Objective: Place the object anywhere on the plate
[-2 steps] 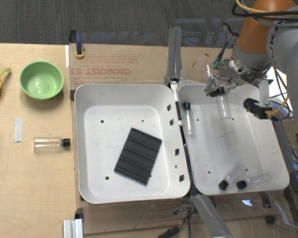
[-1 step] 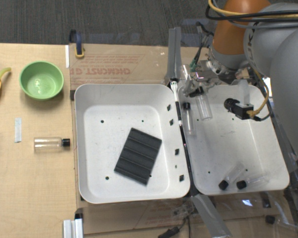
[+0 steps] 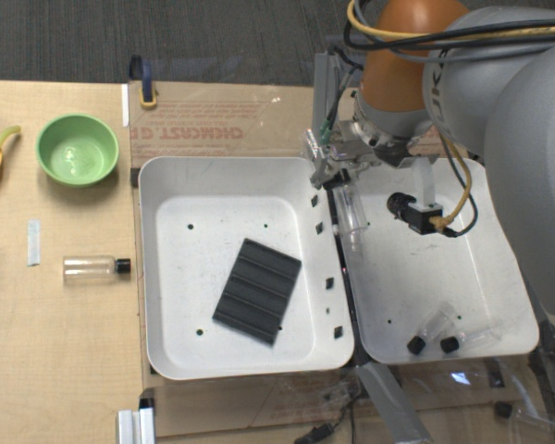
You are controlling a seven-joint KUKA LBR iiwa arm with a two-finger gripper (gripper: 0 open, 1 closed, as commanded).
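The grey arm with its orange band reached in from the upper right of the frame, and its two-finger gripper (image 3: 338, 176) hung over the seam between the two shallow white bins. A clear plastic bottle (image 3: 349, 216) hung neck-down from the gripper, apparently held at its upper end; how wide the fingers stood could not be made out past the clutter of the wrist.

The flat black ribbed rectangular plate (image 3: 257, 290) lay tilted in the lower middle of the left white bin (image 3: 157, 248), well apart from the bottle. In the right white bin (image 3: 499, 276), two more clear bottles with black caps (image 3: 435, 339) rested near the lower edge.

The risks seemed plain. A smooth, clear bottle gripped at one end could slip or swing on the way across. Hanging so close to the dividing rims, it could clip them. Released from too high, it would likely roll off the ribbed plate.
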